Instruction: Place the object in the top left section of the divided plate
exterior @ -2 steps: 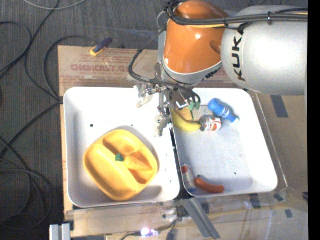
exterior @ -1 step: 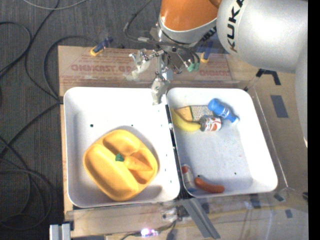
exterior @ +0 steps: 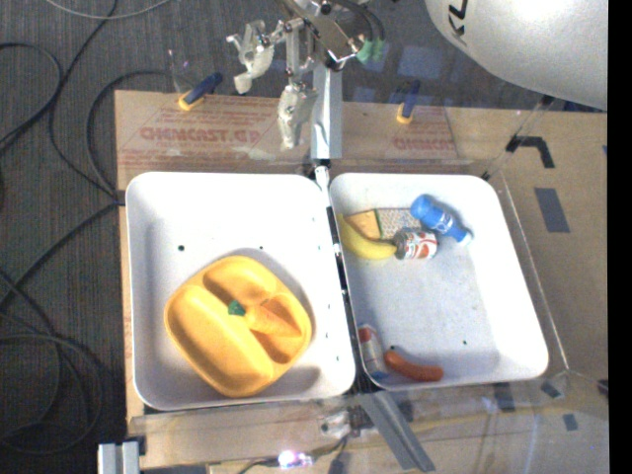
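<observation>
A yellow divided plate (exterior: 193, 339) lies tilted in the left bin (exterior: 158, 225), toward its front. A tiny green object (exterior: 236, 309) rests near the plate's middle, where the dividers meet. My gripper (exterior: 301, 107) hangs beyond the far edge of the bins, above the cardboard bench near the seam between them, well apart from the plate. Nothing is visibly held in it. In the right bin (exterior: 494, 304) lie a banana (exterior: 363, 246), a tan wedge (exterior: 373, 221), a blue bottle (exterior: 439, 217) and a red-and-white can (exterior: 418, 246).
A reddish sausage (exterior: 415, 368) and a small tube (exterior: 367, 344) lie at the right bin's front left. Blue-and-yellow clamps (exterior: 199, 91) (exterior: 405, 102) sit on the bench's far edge. The large arm body (exterior: 523, 28) looms over the upper right. Cables run across the floor on the left.
</observation>
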You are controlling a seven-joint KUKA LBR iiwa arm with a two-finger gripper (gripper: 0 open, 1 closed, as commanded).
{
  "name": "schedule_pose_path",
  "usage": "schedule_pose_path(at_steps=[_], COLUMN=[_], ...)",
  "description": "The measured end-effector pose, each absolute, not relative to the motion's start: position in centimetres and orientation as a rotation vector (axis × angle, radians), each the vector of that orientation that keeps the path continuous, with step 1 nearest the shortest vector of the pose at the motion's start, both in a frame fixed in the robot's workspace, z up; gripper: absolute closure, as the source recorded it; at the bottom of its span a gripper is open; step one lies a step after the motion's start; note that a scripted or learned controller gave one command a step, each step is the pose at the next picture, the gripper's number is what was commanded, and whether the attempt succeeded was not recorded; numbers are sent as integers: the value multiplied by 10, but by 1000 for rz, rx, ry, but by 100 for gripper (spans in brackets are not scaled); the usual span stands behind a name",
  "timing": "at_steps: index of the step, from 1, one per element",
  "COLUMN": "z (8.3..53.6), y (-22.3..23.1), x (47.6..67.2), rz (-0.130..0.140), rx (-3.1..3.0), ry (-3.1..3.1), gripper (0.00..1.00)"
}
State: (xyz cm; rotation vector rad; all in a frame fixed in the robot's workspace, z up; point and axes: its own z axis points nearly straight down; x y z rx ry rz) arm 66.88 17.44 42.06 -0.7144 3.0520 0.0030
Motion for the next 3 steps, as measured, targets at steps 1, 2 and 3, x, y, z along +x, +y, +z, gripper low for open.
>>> schedule_pose_path(at_steps=[1,2,3], z=[435,345,424], y=[147,189,79], x=[669,643,659], rz=[0,6,-1], rx=[-830,-703,-531], ry=[3023,3059,3090], gripper=[0,0,0])
